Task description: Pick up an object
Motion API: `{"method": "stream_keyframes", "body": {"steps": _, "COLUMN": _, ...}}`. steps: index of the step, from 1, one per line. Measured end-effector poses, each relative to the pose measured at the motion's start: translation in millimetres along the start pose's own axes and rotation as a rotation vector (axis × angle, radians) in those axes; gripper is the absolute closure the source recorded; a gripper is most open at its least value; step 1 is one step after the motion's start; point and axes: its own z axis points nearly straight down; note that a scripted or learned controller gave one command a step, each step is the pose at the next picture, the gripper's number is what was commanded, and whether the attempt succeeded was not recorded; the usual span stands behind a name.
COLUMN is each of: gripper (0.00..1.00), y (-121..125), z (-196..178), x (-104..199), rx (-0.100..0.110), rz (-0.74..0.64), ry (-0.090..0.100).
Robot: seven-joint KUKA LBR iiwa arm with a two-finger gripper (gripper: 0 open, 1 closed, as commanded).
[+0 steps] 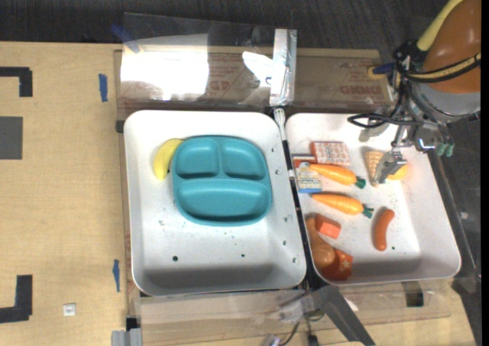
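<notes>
- The bench (53, 207) is covered with light brown board, with black angle marks and bits of blue tape on it; behind it the floor is dark.
- Two shallow white bins stand side by side, touching along the middle: the left bin (153, 260) and the right bin (428, 253).
- Behind the bins lies a clear plastic sheet (199, 62) over cardboard; it shines so strongly that I cannot read what is under it.
- In the left bin a teal divided plate (221, 180) lies upside up, and a yellow banana-like piece (162, 157) is half hidden under its left edge.
- The arm comes in from the right; its upper part is cut off by the frame, and cables hang around the wrist.
- The gripper (391, 165) points down over the back of the right bin, just at a yellowish corn-like piece (374, 163). Whether the fingers are apart or closed, I cannot tell (they are small and blurred).
- Near it lie a small printed box (331, 153), a blue-white packet (308, 180), two carrots (336, 175) and (340, 203), and a red sausage (382, 228).
- At the front left corner of the right bin there is an orange block (327, 227) and a brown-red lump (332, 259), hard to identify.
- Nothing I see is lifted from the bin floor.
</notes>
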Motion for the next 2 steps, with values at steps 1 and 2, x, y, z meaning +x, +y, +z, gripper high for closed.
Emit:
{"method": "stream_keyframes", "body": {"steps": 1, "gripper": 0.00, "y": 23, "z": 79, "x": 32, "rx": 0.008, "rz": 0.072, "ry": -0.042}}
{"method": "stream_keyframes", "body": {"steps": 2, "gripper": 0.00, "y": 54, "z": 106, "x": 35, "rx": -0.001, "rz": 0.189, "ry": -0.004}}
